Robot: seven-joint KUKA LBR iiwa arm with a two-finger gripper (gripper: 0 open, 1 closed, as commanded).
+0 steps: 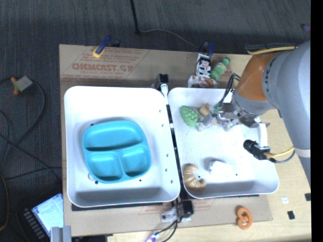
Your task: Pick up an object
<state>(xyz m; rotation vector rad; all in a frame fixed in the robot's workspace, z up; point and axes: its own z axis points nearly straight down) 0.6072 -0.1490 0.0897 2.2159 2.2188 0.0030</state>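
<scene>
In the right bin point(252, 183) lie a green knobbly object point(189, 116) at the upper left, a small tan object point(204, 109) just right of it, a white object point(220, 168) near the front, and a brown ring-shaped pastry point(193, 177) in the front left corner. My gripper point(209, 118) is low in this bin, reaching in from the right. Its tip sits against the tan object and close to the green one. The arm's wrist hides the bin floor behind it.
The left bin point(75, 135) holds a blue divided plate point(117, 151). On the bench behind the right bin stand small toys point(209, 69). A small orange ring point(244, 217) lies on the bench in front. A black cable connector point(255, 147) hangs off the wrist.
</scene>
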